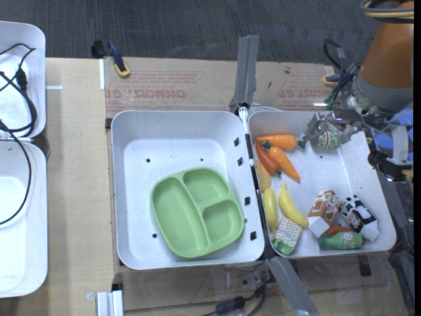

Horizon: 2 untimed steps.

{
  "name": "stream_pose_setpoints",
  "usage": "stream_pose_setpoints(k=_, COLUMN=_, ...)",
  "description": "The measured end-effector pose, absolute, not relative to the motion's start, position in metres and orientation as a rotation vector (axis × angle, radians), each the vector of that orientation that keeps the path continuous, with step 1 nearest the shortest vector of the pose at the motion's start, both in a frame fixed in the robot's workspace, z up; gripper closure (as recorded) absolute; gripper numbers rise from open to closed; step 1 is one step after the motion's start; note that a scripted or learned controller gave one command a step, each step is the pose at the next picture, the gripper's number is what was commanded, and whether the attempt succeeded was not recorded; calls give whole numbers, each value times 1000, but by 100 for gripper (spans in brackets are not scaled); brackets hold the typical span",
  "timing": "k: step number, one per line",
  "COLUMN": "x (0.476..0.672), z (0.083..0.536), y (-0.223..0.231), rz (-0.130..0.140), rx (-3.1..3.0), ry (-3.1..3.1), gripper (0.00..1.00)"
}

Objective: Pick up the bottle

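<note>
1. The end effector (323, 135) hangs low over the far end of the right bin (378, 176), just beyond the carrots (279, 151); whether it is spread or pressed together I cannot tell.
2. The bottle (341, 241), green, lies on its side at the bin's near edge, beside the cartons (342, 212); well apart from the arm.
3. So this looks like the approach step; the next move calls for travelling to the near side and lining up across the bottle's width.
</note>
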<state>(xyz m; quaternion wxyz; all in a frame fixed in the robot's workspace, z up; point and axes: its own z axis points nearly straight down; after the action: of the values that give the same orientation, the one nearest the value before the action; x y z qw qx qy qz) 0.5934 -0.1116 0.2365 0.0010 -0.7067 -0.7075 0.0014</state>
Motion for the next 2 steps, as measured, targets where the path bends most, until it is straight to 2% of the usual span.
stream_pose_setpoints(k=1, x=572, z=191, y=-92, rz=1, rx=-1555, ry=-2729, gripper=0)
stream_pose_setpoints(k=2, x=600, z=211, y=-79, rz=0, rx=-1772, ry=-2595, gripper=0)
